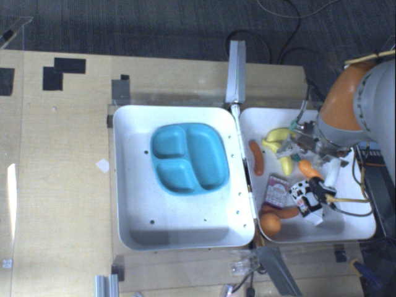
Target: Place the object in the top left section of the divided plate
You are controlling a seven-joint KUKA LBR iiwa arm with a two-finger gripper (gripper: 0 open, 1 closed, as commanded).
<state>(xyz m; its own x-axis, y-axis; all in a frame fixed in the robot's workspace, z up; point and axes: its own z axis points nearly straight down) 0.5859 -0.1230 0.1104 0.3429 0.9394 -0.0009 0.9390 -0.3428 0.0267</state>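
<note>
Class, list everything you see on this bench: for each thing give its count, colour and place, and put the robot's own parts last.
White bins: two, side by side; left bin, right bin.
Divided plate: one, blue, in the left bin.
Sausage: one, red-brown, right bin, near the divider.
Bananas: yellow, count unclear, right bin, far end.
Orange: one, right bin, near corner.
Packet: one, purple and white, right bin.
Arm: one, grey with orange band, over the right bin.
Hand: one, low among the toys.
</note>
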